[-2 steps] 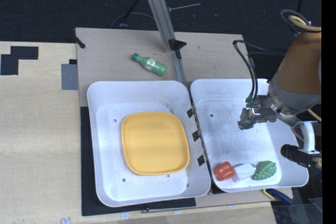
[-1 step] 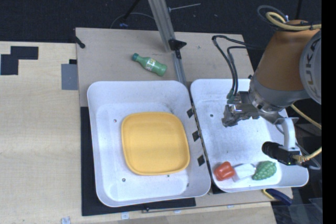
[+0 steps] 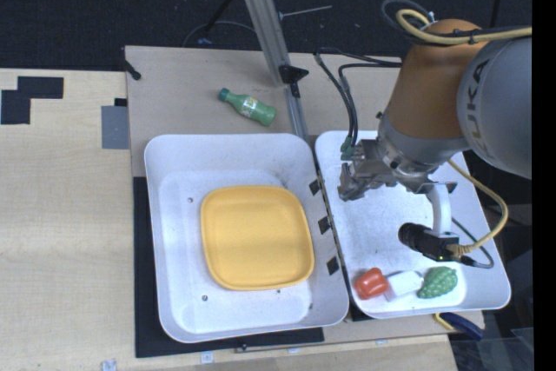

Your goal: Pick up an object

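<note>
— Nearest us, along the right bin's [image 3: 486, 213] front edge, sit three small things in a row: a red pepper [image 3: 371, 281], a white piece [image 3: 405, 284] touching it, and a green cluster [image 3: 438, 281] next to that. Any of them would serve as the pick.

— And the gripper [image 3: 351, 184]?

— Up at the far left of that same bin, close to the wall shared with the left bin [image 3: 165, 187]. It's well apart from the three items, over bare floor.

— So which step is this?

— I'd judge it the approach, or a search; nothing is grasped yet. The next move calls for travel toward the front edge, then a descent over one item. The pepper looks easiest, though the white piece touches it and could get nudged.

— Fingers?

— Hard to say. The dark tip is small and murky under the wrist; I cannot tell how far apart they stand. Nothing shows between them.

— Other candidates?

— A yellow plate [image 3: 257, 236] lies flat in the left bin, broad and low, awkward for two fingers. A green bottle [image 3: 248, 106] lies on the bench [image 3: 182, 91] behind the bins.
</note>
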`<state>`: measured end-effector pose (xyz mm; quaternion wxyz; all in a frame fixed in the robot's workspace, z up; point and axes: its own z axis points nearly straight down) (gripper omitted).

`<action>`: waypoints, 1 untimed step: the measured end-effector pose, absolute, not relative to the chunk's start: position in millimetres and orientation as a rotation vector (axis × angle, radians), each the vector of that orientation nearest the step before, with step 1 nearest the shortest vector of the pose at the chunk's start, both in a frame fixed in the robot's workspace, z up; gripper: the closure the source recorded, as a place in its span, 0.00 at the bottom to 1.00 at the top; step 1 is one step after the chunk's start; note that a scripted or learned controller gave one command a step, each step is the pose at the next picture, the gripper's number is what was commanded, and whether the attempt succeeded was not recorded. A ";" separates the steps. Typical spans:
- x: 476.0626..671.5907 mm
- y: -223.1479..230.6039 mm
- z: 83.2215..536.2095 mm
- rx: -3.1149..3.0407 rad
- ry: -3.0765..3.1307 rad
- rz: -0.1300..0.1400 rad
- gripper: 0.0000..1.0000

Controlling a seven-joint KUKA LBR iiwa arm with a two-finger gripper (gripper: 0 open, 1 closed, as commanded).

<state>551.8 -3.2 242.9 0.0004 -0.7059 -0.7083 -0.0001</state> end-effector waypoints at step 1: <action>559.2 44.8 228.1 -2.218 -2.223 0.001 1.00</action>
